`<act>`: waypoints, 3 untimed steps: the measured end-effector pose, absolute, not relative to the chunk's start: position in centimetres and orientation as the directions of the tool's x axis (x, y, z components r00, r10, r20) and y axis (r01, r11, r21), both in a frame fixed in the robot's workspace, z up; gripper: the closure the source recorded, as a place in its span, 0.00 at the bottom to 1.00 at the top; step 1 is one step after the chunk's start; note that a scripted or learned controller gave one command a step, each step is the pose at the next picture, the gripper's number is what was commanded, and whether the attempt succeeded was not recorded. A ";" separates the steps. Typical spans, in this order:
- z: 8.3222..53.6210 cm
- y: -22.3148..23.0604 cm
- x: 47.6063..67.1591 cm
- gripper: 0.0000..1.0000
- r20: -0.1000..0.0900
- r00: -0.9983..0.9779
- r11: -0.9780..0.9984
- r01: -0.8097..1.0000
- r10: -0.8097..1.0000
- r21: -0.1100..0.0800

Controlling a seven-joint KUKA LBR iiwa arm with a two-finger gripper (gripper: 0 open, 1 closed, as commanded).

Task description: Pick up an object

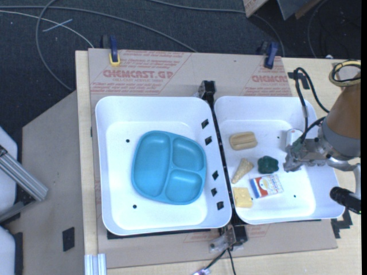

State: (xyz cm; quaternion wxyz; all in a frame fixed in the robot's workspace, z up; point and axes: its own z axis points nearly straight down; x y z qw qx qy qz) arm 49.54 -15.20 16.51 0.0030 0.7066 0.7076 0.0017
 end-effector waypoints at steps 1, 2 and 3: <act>22.3 -14.8 48.9 1.00 -0.001 -0.002 0.002 1.000 1.000 0.007; 27.5 -15.1 50.0 1.00 -0.002 -0.001 0.001 1.000 1.000 0.007; 27.0 -11.0 52.5 1.00 0.001 -0.005 0.005 1.000 1.000 0.002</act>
